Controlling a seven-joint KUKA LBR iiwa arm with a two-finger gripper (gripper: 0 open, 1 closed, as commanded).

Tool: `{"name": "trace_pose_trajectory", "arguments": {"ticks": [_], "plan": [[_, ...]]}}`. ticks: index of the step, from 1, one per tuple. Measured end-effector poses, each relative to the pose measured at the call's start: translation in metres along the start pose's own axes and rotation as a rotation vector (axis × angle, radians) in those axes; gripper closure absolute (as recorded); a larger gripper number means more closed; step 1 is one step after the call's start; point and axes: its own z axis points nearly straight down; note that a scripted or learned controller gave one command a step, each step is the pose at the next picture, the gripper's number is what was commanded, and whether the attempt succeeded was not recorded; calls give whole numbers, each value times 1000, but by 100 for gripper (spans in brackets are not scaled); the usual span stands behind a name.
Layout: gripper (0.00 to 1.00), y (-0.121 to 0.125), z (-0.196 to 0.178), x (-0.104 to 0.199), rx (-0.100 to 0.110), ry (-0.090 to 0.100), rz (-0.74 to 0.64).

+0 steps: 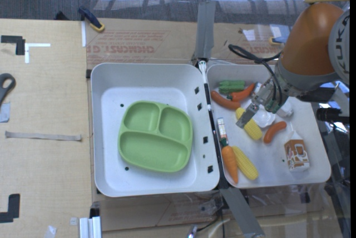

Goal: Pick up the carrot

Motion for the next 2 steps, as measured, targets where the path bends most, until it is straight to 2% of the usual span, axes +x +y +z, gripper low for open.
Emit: {"name": "trace_pose_trajectory", "arguments": {"ticks": [1, 2], "plan": [[0, 15, -11, -1, 1, 1, 68], [0, 10, 77, -61, 3, 3, 347]]}}
